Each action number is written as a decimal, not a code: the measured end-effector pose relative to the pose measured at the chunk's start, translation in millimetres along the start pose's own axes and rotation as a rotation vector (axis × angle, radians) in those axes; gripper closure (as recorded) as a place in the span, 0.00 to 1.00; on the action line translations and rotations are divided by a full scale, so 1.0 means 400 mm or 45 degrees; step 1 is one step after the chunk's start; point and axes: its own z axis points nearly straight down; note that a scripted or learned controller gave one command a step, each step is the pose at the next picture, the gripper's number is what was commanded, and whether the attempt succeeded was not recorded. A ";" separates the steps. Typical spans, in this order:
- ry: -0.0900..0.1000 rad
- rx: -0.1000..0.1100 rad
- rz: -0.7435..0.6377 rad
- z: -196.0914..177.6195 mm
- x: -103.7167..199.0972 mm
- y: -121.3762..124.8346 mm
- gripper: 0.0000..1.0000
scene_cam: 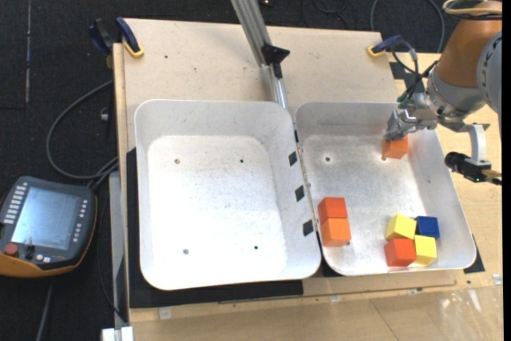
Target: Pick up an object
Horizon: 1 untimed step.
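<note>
- Orange block (pixel 394 146) sits directly under the gripper (pixel 397 133), at its tips, in the right bin (pixel 363 117) near the far wall.
- Cannot tell if it is gripped or lifted; contact zone too small to read.
- Judgement: grasp stage, lift-out unconfirmed.
- Other blocks lie well apart toward the near side: orange pair (pixel 334 220), yellow/blue/red cluster (pixel 411 239).

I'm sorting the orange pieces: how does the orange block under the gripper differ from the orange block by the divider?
The orange block under the gripper looks smaller and sits at the right bin's far side; the orange block by the divider looks taller, like two stacked cubes, and stands nearer the camera. Both are orange and in the right bin.
</note>
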 end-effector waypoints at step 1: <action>0.003 0.012 -0.004 -0.205 0.019 0.021 1.00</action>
